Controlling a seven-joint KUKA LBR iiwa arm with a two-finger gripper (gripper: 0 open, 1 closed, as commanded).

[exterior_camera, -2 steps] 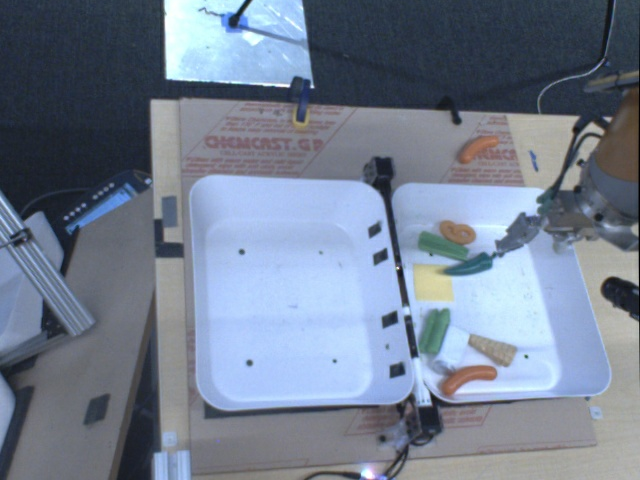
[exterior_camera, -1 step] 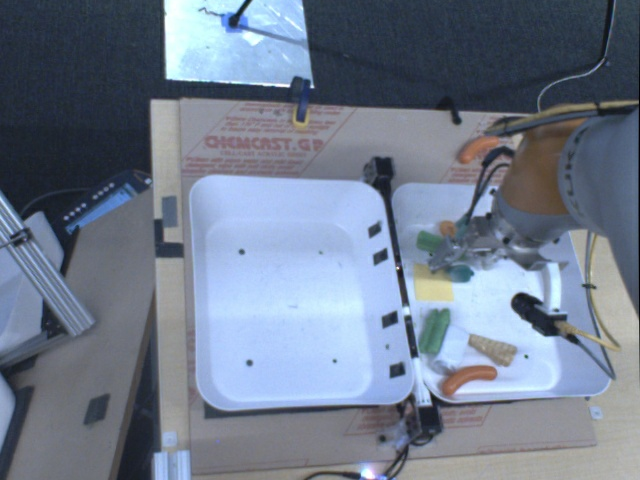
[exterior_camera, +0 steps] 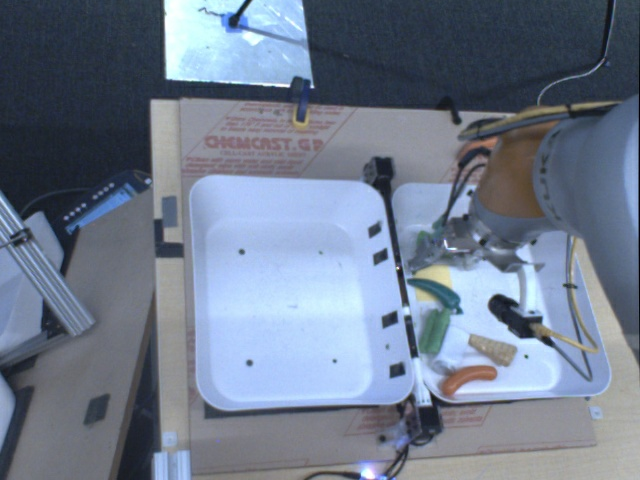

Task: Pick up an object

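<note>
The right bin (exterior_camera: 590, 353) holds several small items. My gripper (exterior_camera: 441, 251) is low over that bin's upper left part, reaching in from the right under the grey arm with its orange band. Right below its tip lies a yellow piece (exterior_camera: 440, 272), and a small green piece (exterior_camera: 427, 238) sits just to its left. A dark teal curved item (exterior_camera: 436, 290) lies under the yellow one. Further toward the front are a green cylinder (exterior_camera: 434, 330), a tan cone (exterior_camera: 493, 348) and an orange sausage shape (exterior_camera: 468, 378). Nothing is visibly lifted.
The left bin (exterior_camera: 290, 288) stands beside the right one, split from it by a divider with black clips (exterior_camera: 397, 268). Both rest on a cardboard sheet (exterior_camera: 260, 138). A shiny metal plate (exterior_camera: 238, 28) lies behind the bench.
</note>
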